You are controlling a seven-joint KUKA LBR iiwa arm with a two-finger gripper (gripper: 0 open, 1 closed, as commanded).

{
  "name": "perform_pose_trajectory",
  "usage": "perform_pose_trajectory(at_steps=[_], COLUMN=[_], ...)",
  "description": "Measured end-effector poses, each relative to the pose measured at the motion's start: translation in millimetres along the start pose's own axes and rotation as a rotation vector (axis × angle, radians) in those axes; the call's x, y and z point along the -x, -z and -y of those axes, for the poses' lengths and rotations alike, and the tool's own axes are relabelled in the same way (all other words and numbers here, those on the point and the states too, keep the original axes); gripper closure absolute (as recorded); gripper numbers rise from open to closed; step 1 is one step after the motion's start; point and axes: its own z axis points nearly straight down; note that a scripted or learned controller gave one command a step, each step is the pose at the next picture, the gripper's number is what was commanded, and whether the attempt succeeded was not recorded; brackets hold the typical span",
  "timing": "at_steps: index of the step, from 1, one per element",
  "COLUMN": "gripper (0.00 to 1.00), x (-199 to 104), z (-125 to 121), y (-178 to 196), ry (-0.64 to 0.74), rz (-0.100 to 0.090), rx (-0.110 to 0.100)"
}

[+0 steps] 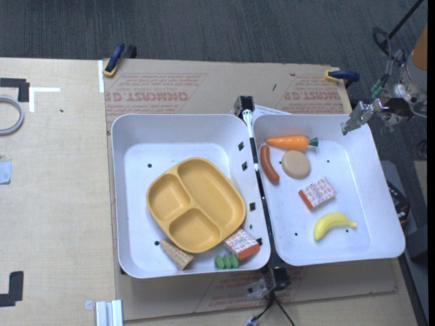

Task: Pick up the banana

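The gripper (356, 119) stands at the upper right of the frame, just over the far right corner of the right bin (380, 202), carrying nothing. At this size I cannot tell how it is set.

Items noted, largest first. The left bin (129, 182) holds a yellow divided plate (196, 204) at its centre, with a small orange-and-white packet (242, 244), a wedge of bread (176, 254) and a green item (227, 261) along its lower edge. The right bin holds the banana (333, 224) toward its lower right, lying apart from its neighbours. Nearest to it is a red-and-white box (317, 193), just above and left. Further up are a carrot (291, 142), a sausage (269, 164) and a tan round piece (296, 164).

Assessment: the approach has not begun. The arm should travel down the frame along the bin's right side and descend over the banana's thick middle, closing across its short width. Its curve may let it roll or slip. Clearance from the box looks adequate.
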Motion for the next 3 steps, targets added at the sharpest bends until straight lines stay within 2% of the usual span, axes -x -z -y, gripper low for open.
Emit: perform_pose_trajectory(at_steps=[1, 2, 3], gripper=[0.00, 0.00, 0.00], x=[-14, -41, -81], z=[76, 111, 134], y=[-107, -159, -159], ry=[0.365, 0.735, 0.890], rz=[0.000, 0.007, 0.008], rx=[0.001, 0.008, 0.011])
